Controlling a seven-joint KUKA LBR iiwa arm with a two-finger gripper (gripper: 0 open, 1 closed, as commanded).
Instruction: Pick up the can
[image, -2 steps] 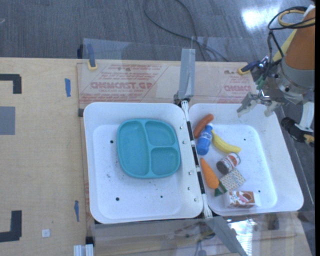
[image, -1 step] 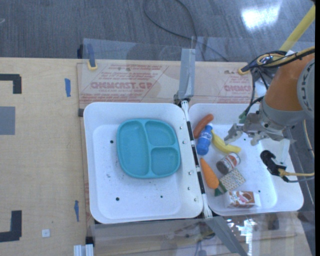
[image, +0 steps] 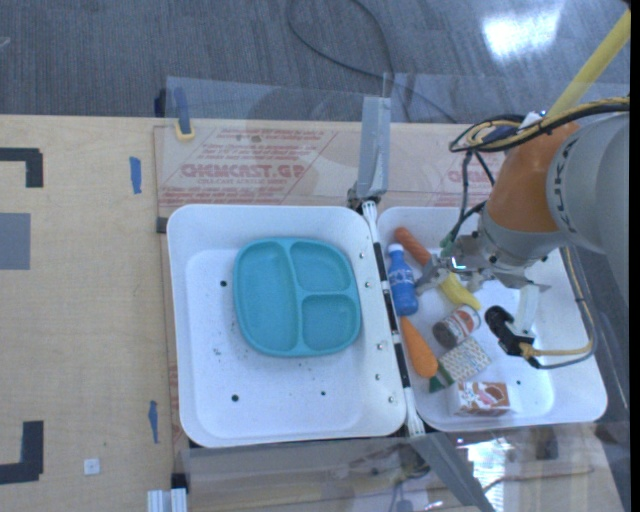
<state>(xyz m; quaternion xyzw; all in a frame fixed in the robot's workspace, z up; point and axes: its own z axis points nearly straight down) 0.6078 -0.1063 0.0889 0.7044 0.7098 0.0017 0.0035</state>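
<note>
Can: the can (image: 459, 326) lies on its side in the right bin (image: 585, 395), about mid-bin, its pale end turned toward the near left.
Neighbours of the can: a yellow banana-like piece (image: 458, 291) just beyond it on the far side, a carrot (image: 419, 348) to its left, a grey speckled packet (image: 465, 359) touching or nearly touching its near side, and a red-and-white carton (image: 482, 397) nearer still.
Jaws: the gripper (image: 452, 264) sits below the orange wrist band, over the far part of the right bin; I cannot tell how the jaws stand.
Can relative to jaws: nearer than the gripper and slightly right of it, with the yellow piece lying between; apart, not touching.
Risk, wrong object: a descent from here would likely meet the yellow piece or the blue bottle (image: 402, 281) first.
Risk, crowding: the packet and carrot leave little room for jaws beside the can.
Risk, rolling: on its side, the can could roll off under a glancing touch.
Left bin: holds a teal divided plate (image: 297, 296), well apart from the action.
</note>
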